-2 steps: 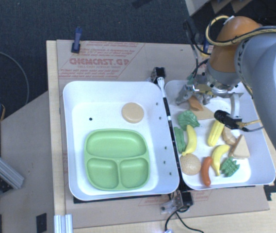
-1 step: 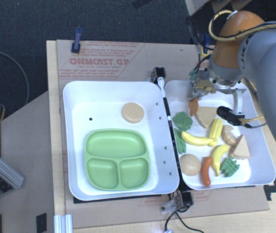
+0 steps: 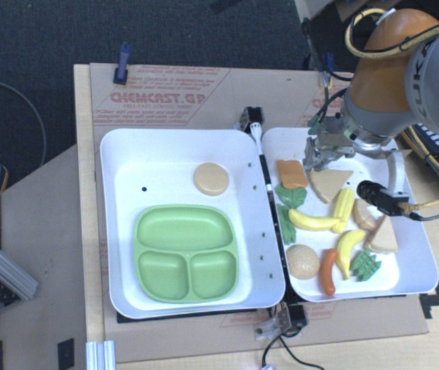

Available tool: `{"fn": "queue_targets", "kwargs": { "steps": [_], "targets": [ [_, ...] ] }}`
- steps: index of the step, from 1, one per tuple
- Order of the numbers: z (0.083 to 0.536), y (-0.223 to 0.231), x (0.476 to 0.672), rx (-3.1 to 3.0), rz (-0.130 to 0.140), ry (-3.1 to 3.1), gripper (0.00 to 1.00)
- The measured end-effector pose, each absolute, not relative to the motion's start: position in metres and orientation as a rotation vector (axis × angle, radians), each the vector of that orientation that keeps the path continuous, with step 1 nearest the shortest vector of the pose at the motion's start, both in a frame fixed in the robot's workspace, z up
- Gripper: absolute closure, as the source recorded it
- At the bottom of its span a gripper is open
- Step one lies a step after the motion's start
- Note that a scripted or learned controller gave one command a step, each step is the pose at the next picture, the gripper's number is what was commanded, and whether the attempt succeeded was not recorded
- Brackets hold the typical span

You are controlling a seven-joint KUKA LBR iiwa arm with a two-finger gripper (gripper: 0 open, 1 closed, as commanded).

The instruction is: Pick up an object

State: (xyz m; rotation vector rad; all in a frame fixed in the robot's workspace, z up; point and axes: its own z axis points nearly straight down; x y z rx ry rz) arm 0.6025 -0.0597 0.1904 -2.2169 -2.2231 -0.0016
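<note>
Two white bins: left bin (image 3: 115, 206) holds a green tray (image 3: 184, 253); right bin (image 3: 416, 268) holds toy food (image 3: 315, 222). Gripper (image 3: 323, 154) over its far-left corner; finger state indiscernible.

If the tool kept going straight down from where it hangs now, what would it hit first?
Most likely the tan wedge-shaped piece in the right bin, just beneath the tool; depth is hard to judge from this slanted view.

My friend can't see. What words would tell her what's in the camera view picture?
A grey and orange robot arm lowers its gripper into the right white bin, over toy food: bananas, an orange sausage and a green leafy piece. The left white bin holds a green divided tray and a round tan cookie.
</note>
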Motion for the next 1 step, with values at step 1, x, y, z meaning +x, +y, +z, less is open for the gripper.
{"fn": "queue_targets", "kwargs": {
  "steps": [1],
  "targets": [
    [0.1847,0.0082,0.5715,-2.211,0.003,-2.223,1.00]
  ]
}}
